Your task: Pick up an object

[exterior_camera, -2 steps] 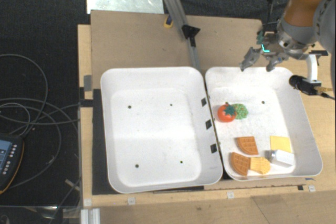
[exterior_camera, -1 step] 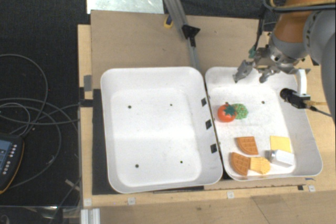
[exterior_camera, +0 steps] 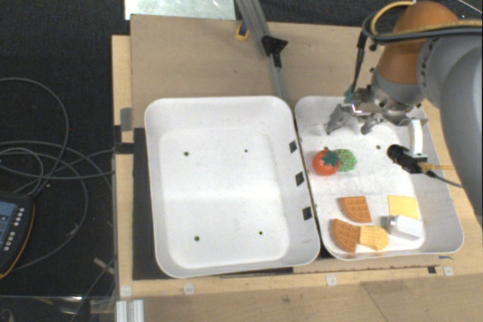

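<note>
My gripper [exterior_camera: 351, 124] hangs over the far end of the right bin [exterior_camera: 453, 226], its two fingers spread open with nothing between them. A little nearer the camera than the gripper, a red tomato [exterior_camera: 325, 163] lies on the bin floor, touching a green leafy piece [exterior_camera: 346, 159]. At the bin's near end lie two brown waffles [exterior_camera: 355, 209] [exterior_camera: 344, 235], an orange-yellow piece [exterior_camera: 374, 238], a yellow block [exterior_camera: 403, 205] and a white-grey block [exterior_camera: 405, 227].
The left bin [exterior_camera: 219, 185] stands beside the right one, joined by black clips [exterior_camera: 299, 178] along the shared rim. A grey pole [exterior_camera: 253, 7] slants across the bench's far side. Cables lie on the dark floor at left.
</note>
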`<action>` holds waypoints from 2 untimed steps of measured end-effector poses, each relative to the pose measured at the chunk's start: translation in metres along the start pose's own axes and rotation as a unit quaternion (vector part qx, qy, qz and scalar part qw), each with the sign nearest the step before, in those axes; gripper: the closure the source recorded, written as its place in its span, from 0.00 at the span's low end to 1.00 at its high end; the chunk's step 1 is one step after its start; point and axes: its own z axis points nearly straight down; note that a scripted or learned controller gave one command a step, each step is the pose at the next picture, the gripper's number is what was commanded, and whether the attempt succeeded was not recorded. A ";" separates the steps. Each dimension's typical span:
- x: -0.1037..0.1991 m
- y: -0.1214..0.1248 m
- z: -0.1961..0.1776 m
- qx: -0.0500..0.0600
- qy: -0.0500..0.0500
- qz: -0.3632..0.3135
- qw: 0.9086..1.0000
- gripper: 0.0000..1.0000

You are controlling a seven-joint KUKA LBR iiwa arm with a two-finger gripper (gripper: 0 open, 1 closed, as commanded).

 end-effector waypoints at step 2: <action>0.001 0.002 -0.002 -0.005 -0.001 -0.001 1.000 1.00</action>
